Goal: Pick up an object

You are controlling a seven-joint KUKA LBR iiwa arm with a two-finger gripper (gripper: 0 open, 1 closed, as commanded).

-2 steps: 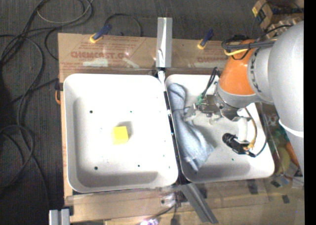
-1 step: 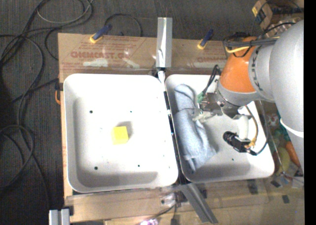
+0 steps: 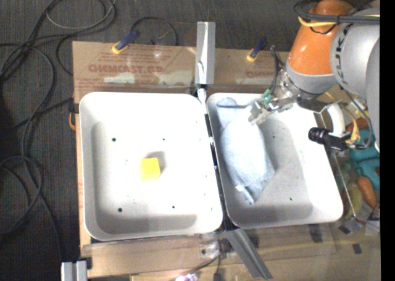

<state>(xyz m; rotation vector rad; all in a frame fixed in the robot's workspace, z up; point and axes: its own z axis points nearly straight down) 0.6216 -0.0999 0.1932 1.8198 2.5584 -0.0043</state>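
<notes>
A small yellow block [image 3: 150,168] lies near the middle of the left bin [image 3: 99,119]. A pale blue cloth [image 3: 247,153] is spread over the left half of the right bin [image 3: 308,205], from its back edge down toward the front. My gripper [image 3: 262,110] hangs over the back part of the right bin, just above the cloth's upper right edge, well to the right of the yellow block. Nothing can be seen between its fingers.
The grey and orange arm [image 3: 321,45] comes in from the upper right. A metal post [image 3: 205,51] stands behind the seam between the bins. Cardboard [image 3: 136,67] lies behind the bins, and black cables [image 3: 37,88] loop on the floor at left. Clutter sits at the right edge.
</notes>
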